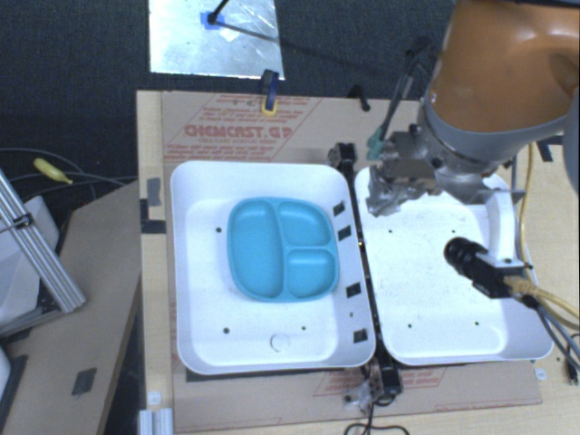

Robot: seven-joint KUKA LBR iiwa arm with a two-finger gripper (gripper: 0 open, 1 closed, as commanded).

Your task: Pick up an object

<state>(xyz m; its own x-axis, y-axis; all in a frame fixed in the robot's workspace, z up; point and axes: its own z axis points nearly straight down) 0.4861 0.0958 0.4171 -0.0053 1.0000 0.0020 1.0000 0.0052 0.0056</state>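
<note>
Plate: a blue plate (281, 247) with three sections lies flat in the middle of the left bin (195, 270), clear of every wall.
Gripper: the gripper (382, 198) hangs over the far left corner of the right bin (426, 324), close to the divide and well apart from the plate.
Grip: from here I can't tell whether it is apart or together; nothing shows in it.
Arm: the arm (498, 62) bulks over the right bin's far side.
In the way: the bins' meeting walls, lined with small black clips (345, 234), stand between gripper and plate.
Small extra: a faint pale ring (279, 341) near the left bin's front; too dim to name.
Under the bins: cardboard (237, 132) printed in red.
Beyond: a shiny foil sheet (190, 25) and a yellow-and-blue clamp (269, 93) at the cardboard's far edge.
Left side: a metal rail (41, 256), leaning.
</note>
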